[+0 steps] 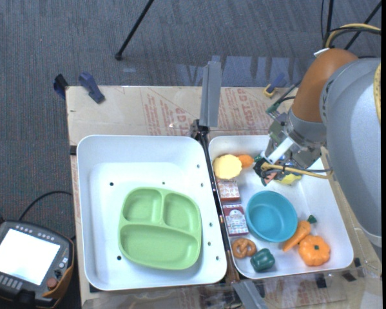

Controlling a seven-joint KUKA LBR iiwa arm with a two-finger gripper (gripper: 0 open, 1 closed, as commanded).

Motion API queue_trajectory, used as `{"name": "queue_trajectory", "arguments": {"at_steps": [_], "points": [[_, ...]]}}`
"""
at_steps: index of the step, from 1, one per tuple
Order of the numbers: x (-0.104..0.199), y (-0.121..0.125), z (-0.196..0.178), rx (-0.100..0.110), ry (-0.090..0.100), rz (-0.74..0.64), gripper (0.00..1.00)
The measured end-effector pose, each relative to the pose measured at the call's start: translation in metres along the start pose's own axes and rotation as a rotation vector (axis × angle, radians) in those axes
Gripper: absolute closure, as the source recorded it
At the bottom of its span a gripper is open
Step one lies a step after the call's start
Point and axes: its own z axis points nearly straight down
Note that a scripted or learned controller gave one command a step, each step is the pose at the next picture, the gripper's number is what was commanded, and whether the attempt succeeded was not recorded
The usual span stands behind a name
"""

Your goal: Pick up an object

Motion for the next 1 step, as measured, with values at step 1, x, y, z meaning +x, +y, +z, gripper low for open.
{"name": "queue_trajectory", "arguments": {"at_steps": [1], "points": [[-0.0892, -0.0317, -0.0424, 0.003, -0.002, 0.138, 1.0]]}}
